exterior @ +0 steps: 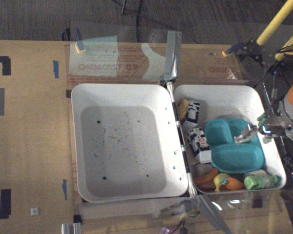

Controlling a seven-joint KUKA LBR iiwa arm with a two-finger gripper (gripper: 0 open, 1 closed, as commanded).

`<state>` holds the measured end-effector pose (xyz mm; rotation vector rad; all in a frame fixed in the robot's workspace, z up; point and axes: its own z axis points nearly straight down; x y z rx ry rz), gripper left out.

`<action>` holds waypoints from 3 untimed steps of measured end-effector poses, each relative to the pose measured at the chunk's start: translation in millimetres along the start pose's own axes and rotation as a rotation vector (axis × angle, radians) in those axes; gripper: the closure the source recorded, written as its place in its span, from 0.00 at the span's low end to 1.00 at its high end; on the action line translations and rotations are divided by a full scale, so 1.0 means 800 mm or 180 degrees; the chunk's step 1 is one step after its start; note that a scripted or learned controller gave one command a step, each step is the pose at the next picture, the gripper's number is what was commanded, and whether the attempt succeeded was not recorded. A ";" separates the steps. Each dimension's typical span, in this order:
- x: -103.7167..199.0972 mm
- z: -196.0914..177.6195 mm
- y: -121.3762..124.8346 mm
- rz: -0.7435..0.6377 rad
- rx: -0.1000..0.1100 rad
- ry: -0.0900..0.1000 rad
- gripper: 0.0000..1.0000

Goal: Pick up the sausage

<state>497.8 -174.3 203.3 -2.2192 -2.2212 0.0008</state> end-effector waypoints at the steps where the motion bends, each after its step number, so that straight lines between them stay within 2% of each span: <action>1: 0.031 0.133 -0.018 -0.0182 -0.0034 -0.0012 0.00; 2: 0.029 0.120 -0.017 -0.0171 -0.0046 -0.0028 1.00; 3: 0.091 0.135 -0.006 -0.0494 -0.0084 -0.0047 1.00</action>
